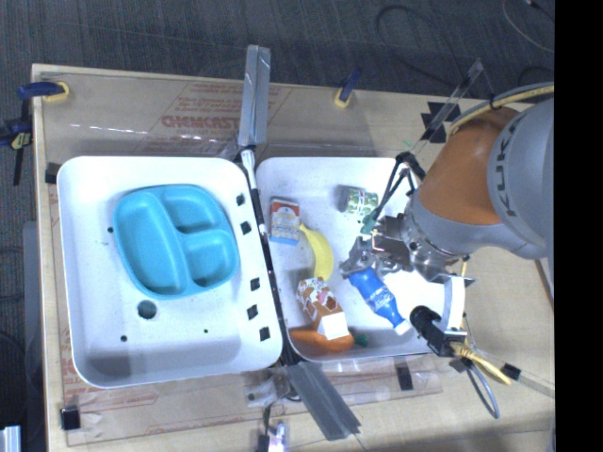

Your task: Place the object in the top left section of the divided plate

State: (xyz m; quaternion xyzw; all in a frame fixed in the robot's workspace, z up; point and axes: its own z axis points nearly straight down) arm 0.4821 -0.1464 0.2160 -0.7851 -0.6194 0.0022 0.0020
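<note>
1. Hovering in the right bin (pixel 415 172), the tool (pixel 369 252) is being seen over a blue bottle (pixel 375 295); its grip cannot be told.
2. The divided plate (pixel 174 238) is being kept apart in the left bin (pixel 85 182), bare floor ringing it.

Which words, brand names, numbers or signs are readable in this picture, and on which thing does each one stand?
"KUK", white letters cut by the frame edge, on the grey arm.
Red mirrored print on the bench behind the bins: too blurred to read.
Label on the small carton: too small to read.
Label on the blue bottle: too small to read.
Print on the green can: too small to read.
</note>
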